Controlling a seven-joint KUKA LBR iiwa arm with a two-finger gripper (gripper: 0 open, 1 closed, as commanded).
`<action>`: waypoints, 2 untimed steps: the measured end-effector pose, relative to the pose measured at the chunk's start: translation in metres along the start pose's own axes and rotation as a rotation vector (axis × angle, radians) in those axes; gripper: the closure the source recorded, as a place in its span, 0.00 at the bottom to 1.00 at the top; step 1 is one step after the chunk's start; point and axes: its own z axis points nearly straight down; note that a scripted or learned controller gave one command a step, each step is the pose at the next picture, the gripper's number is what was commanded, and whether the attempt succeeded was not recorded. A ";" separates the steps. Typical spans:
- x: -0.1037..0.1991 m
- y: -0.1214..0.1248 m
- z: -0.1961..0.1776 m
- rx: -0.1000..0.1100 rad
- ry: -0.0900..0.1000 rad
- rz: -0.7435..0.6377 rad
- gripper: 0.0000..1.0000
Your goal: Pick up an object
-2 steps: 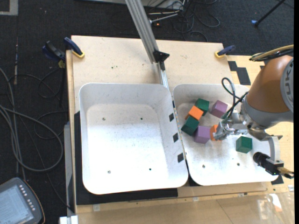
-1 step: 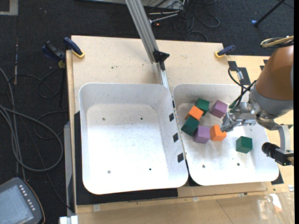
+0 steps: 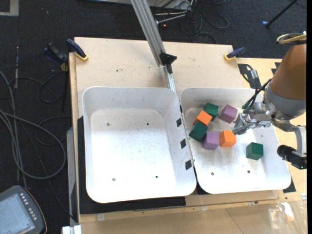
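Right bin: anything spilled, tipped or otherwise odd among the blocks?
Nothing stands out. All seven blocks lie inside the right bin; one green block sits apart from the cluster. The claw hovers beside the orange block.

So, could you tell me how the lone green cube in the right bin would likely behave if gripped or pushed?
The green cube looks rigid with flat faces, so it should probably slide, not roll. It sits apart from the others, so a push likely disturbs nothing. It is probably light, judging by its small blocky look.
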 end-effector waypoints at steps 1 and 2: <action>0.061 0.010 0.005 0.004 0.003 -0.006 1.00; 0.114 0.024 0.014 0.004 0.002 -0.005 1.00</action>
